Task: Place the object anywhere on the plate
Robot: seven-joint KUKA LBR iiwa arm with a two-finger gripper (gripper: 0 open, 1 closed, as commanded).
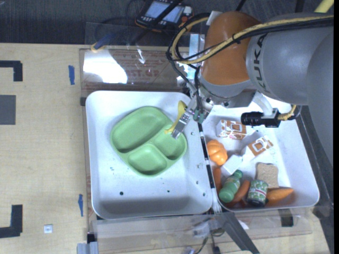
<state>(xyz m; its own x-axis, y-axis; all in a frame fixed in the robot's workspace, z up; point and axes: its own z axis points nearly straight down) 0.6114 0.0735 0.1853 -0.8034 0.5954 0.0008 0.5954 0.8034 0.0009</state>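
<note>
A green plate with three compartments lies in the left white bin. My gripper hangs over the plate's right rim, reaching down from the orange-banded wrist. A slim yellow object shows above and below the grey fingers, and it appears pinched between them. Its lower yellow tip sits just over the plate's right compartment. Most of the object is hidden by the fingers.
The right bin holds an orange fruit, a green bottle, a small can, a bread slice, carrots and two white packets. The divider wall between the bins runs just right of the gripper.
</note>
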